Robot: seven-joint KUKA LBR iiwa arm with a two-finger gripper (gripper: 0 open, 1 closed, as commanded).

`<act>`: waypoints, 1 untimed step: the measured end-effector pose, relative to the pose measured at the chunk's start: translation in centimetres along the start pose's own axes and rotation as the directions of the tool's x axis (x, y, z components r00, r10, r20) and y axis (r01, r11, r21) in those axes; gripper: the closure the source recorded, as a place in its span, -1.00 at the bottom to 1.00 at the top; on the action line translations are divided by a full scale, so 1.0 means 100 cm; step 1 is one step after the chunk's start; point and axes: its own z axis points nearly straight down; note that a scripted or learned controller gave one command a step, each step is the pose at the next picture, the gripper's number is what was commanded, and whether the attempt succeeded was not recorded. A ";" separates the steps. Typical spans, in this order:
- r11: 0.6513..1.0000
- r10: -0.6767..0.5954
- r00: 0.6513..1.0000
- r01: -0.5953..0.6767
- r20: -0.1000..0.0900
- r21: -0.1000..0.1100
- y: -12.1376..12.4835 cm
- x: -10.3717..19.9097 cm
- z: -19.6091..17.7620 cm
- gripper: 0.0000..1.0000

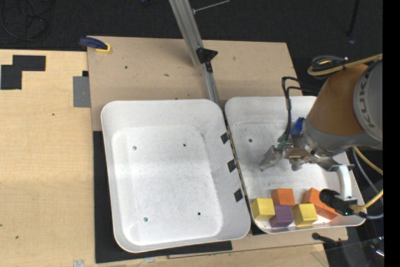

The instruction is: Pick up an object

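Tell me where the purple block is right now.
The purple block lies in the right bin, near its front edge, between two yellow blocks and just in front of an orange block.

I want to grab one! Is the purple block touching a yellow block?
Touching: the camera view shows the purple block pressed against the left yellow block, no gap.

Grey arm [375, 106] — orange band [337, 103]; cables

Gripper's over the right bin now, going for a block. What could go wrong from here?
1. The blocks sit packed together in the right bin's near corner, so the gripper may nudge neighbours or catch two.
2. They lie against the bin's near wall, which could block a finger.
3. The gripper hangs short of the cluster; closing here would likely miss.
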 end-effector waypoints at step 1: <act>1.000 0.011 1.000 -0.011 0.001 -0.005 0.001 -0.003 -0.013 1.00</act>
